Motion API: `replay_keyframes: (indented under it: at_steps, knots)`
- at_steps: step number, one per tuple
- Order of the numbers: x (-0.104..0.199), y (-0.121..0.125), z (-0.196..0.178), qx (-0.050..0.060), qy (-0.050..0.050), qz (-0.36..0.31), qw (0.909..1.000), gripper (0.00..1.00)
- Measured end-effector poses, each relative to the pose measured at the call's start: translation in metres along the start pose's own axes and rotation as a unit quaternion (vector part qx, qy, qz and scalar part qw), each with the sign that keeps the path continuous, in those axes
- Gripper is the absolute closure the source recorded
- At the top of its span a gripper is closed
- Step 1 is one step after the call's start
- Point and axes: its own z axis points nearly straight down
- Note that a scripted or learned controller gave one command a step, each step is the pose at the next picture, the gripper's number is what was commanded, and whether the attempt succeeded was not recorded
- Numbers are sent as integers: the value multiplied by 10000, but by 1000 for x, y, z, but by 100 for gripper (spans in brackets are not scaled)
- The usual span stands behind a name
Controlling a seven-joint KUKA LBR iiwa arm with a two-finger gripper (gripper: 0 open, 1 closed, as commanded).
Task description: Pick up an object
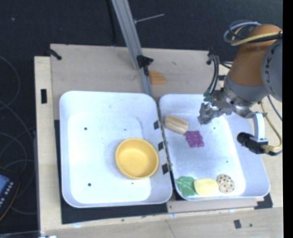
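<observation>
Pale wooden bench (97, 68) under slanted view. Two shallow white plastic bins directly on it, side by side, edges touching: left bin (82, 113), right bin (236, 157). Small orange block (157, 78) on bare bench, just behind bins' junction.

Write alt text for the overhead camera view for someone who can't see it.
The robot's hand hovers over the right bin, near a tan roll and a purple piece; green, yellow and cookie-like items line its near edge. The left bin holds a yellow bowl.
</observation>
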Motion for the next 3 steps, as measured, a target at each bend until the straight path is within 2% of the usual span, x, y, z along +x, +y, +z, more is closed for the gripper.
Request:
replay_keyframes:
  at_steps: [1, 2, 3]
  knots:
    - [-1, 1, -17, 21, 5, -6, 10000, 100]
    - [49, 13, -27, 25, 15, -17, 10000, 100]
    - [103, 13, -36, 24, 16, -23, 10000, 100]
